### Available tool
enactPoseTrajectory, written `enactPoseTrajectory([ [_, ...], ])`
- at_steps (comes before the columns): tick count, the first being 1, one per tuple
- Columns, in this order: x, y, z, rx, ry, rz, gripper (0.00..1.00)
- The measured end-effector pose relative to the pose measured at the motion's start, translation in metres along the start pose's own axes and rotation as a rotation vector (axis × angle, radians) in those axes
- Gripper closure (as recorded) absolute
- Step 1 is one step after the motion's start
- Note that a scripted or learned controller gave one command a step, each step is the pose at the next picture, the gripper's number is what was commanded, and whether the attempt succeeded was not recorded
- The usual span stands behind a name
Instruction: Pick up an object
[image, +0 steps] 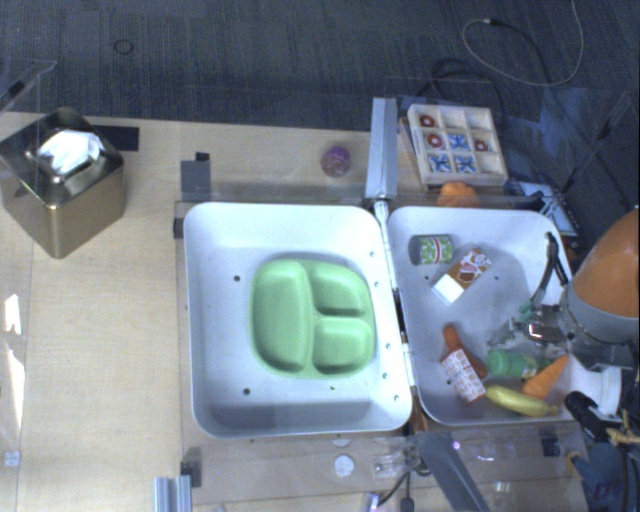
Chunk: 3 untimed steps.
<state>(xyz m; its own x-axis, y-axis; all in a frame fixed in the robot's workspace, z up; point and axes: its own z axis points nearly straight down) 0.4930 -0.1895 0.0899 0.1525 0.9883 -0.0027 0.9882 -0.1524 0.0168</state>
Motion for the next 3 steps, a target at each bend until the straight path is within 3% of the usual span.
enactPoseTrajectory([
  [1,0.040,-0.006,-0.001,-0.003,0.000,-0.070,0.00],
  [2,0.047,0.092,0.003,0.005,0.002,0.067,0.00],
  [3,0.064,-0.011,-0.001,0.000,0.003,-0.141,0.00],
])
